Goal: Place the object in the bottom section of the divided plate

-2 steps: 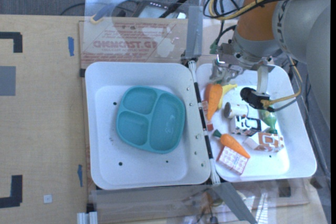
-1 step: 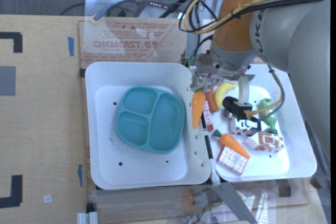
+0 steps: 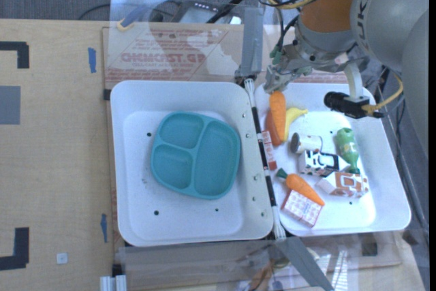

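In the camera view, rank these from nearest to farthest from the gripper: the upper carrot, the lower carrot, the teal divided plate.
Measured from the gripper:
1. Upper carrot, just below it in the right bin.
2. Lower carrot, lower in the same bin.
3. Teal divided plate, in the left bin.

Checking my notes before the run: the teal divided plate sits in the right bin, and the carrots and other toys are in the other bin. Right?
Not quite: the camera view shows the plate in the left bin; the carrots and other toys lie in the right bin.

Bench point(image 3: 48, 146), light wood, spans frame left and centre. Two white bins rest on it: left bin point(image 3: 129, 215) centre, right bin point(image 3: 388, 208) at right, edges touching.
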Action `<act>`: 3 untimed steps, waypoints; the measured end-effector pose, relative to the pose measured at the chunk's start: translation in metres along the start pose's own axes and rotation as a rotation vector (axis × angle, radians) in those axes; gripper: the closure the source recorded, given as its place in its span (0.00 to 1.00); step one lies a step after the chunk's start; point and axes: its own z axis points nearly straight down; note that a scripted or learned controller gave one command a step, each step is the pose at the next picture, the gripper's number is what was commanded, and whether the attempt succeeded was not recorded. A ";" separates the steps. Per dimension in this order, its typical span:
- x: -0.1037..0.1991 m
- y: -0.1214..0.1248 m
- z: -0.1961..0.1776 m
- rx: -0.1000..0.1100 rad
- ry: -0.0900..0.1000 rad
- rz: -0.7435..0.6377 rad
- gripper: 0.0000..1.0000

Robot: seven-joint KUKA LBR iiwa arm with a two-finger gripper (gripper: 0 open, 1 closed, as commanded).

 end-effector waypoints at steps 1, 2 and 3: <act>0.000 0.000 0.000 0.000 0.000 0.000 0.00; 0.028 -0.063 0.027 0.005 0.002 -0.050 0.00; 0.086 -0.101 -0.031 0.005 0.003 -0.279 0.00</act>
